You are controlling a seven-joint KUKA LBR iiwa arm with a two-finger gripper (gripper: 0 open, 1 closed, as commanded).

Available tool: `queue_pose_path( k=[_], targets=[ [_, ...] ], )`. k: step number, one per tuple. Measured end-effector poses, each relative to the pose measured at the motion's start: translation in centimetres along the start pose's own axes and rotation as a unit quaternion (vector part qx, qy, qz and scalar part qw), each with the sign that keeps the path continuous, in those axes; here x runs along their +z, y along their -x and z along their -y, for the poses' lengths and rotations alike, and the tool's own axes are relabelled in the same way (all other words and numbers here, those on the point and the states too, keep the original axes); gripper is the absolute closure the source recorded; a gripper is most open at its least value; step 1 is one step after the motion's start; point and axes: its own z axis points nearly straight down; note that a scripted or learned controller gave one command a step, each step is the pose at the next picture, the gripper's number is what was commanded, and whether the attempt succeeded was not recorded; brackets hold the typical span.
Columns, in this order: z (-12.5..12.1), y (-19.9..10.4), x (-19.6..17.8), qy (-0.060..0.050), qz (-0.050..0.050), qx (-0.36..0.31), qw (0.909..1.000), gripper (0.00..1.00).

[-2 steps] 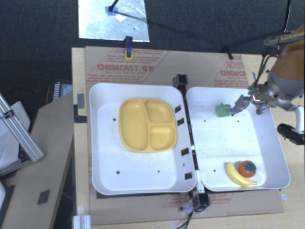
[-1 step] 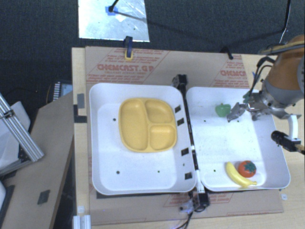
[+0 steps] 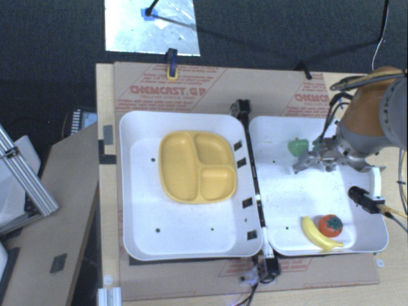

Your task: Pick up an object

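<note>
**Gripper low beside green object, nothing lifted yet**

Seen from above, at a slant. On the left, a white bin (image 3: 140, 234) holding a yellow divided plate (image 3: 196, 166), lying flat near the middle. Just right of it, across a dark seam of clips, a second white bin (image 3: 280, 222). In that right bin, toward the far side, a small green object (image 3: 297, 147), too small to identify. Touching or just beside its right edge, the gripper (image 3: 310, 160), reaching in low from the right on a grey arm (image 3: 376, 116) with an orange band. Grasp impossible to tell: fingertips blurred together with the green object, no clear view of anything between them. Near the bin's front right corner, a banana (image 3: 317, 233) and, touching it on the right, a red tomato-like fruit (image 3: 330, 224), both well apart from the gripper.

Progress, as a judgement: early to middle. Approach done, with the gripper down at the green object. Left to do: a firm close on it, then a lift clear of the bin floor. No sign of anything raised so far; green object seemingly resting on the bin.
</note>
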Motion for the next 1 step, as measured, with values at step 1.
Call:
queue_pose_path(
  k=[1],
  targets=[
    [-0.15,0.05,-1.44,0.003,0.001,0.000,1.0000,1.00]
  ],
)
